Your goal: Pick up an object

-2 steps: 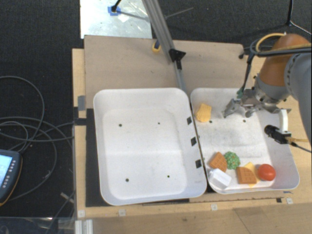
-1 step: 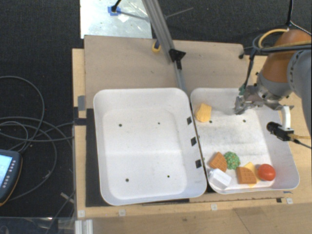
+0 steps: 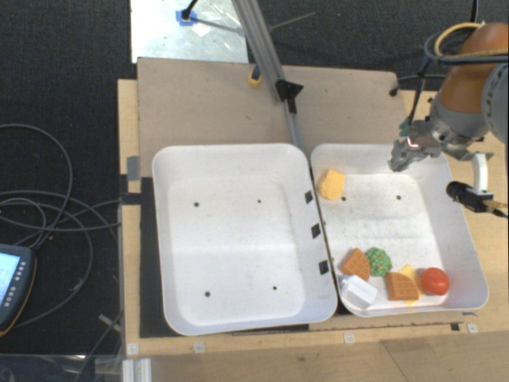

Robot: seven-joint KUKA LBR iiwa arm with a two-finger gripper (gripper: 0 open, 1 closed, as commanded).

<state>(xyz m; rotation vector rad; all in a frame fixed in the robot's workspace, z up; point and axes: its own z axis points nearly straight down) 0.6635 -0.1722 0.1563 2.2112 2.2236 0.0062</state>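
Note:
My gripper [image 3: 399, 161] hangs over the far edge of the right bin [image 3: 445, 229], pointing down and to the left, with nothing seen in it. A yellow wedge [image 3: 332, 185] lies alone near the bin's far left corner, well left of the gripper. At the near end lie an orange wedge [image 3: 355, 264], a green broccoli piece [image 3: 378, 260], an orange waffle piece [image 3: 402, 286], a small yellow piece [image 3: 408, 271], a red tomato [image 3: 434, 281] and a white block [image 3: 359, 292].
The left bin [image 3: 238, 237] stands beside the right one, joined by black clips [image 3: 316, 230]. A grey pole [image 3: 262, 38] slants across the back of the bench. Cables and a tablet [image 3: 12, 281] lie on the floor at left.

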